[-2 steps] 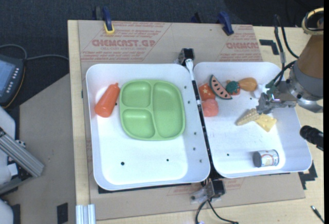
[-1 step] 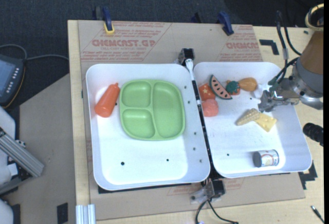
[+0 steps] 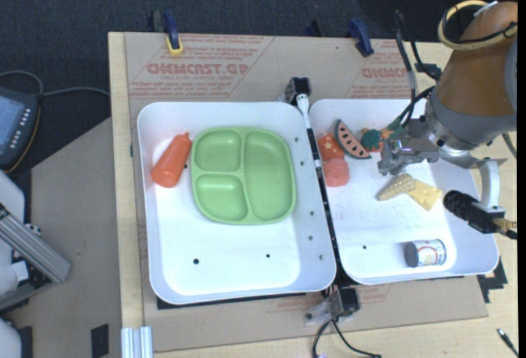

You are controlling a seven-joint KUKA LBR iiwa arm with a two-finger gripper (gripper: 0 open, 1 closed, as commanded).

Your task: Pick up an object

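My gripper [image 3: 399,163] hangs over the upper middle of the right bin [image 3: 370,262], reaching in from the right. Just below it lies a pale yellow cheese wedge [image 3: 408,190], close to the gripper; whether they touch is unclear. To the gripper's left sit a watermelon slice [image 3: 353,141] and a small teal piece [image 3: 372,137]. An orange piece [image 3: 329,147] and a pinkish-red cup [image 3: 335,172] rest by the bin's left wall. A small can [image 3: 425,253] lies on its side near the front right.
The left bin [image 3: 238,274] holds a green divided plate [image 3: 244,174] and an orange bottle-shaped toy [image 3: 171,160] at its left. Bare white floor shows in the front half of both bins.
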